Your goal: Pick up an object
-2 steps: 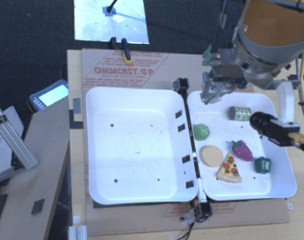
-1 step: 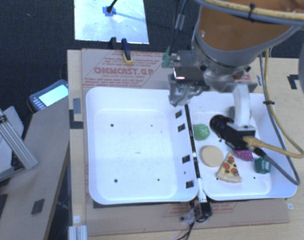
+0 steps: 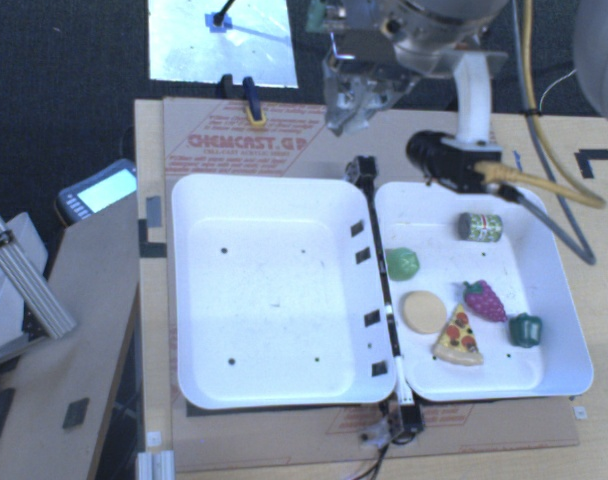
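My gripper hangs high above the bench's far edge, beyond the divider between the two bins, with nothing visible in it. The right bin holds several small things. A green can lies on its side near the far wall. A green round piece sits by the divider. In front of it are a tan disc, a purple grape bunch, a pizza slice and a dark green pepper. All of them lie well in front of and below the gripper.
The left bin sits beside the right one on a cardboard sheet. A blue and yellow clamp grips the sheet's far edge. A shiny metal plate lies beyond it. A small screen device stands at the left.
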Controlling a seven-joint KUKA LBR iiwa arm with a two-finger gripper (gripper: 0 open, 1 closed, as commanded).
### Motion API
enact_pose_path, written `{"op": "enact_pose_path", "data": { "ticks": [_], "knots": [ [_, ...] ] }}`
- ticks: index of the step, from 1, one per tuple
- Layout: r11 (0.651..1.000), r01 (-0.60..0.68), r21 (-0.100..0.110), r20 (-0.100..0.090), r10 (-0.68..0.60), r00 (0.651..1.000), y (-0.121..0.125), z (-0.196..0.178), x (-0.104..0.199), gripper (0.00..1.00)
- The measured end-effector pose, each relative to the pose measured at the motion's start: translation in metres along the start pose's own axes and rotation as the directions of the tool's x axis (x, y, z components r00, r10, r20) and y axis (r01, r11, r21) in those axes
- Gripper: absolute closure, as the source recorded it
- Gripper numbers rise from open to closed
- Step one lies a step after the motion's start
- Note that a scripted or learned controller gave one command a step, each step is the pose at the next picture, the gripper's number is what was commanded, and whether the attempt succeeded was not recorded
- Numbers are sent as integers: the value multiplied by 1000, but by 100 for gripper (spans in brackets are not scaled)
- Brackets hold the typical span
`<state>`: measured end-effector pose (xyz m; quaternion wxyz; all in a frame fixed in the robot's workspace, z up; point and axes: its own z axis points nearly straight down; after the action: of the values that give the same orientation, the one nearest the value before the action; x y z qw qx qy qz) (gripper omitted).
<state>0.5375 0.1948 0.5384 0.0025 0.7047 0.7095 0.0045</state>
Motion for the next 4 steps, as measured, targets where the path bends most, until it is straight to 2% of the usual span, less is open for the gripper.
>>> {"op": "enact_pose_path", "data": {
  "ticks": [1,2,3,4],
  "knots": [
    [1000,1,7,2,-1,1000,63,6,41,100],
    [1000,1,5,0,-1,1000,62,-7,40,100],
    [1000,1,6,1,-1,1000,62,-7,39,0],
    [1000,3,3,-1,-3,1000,62,-18,40,100]
  ]
}}
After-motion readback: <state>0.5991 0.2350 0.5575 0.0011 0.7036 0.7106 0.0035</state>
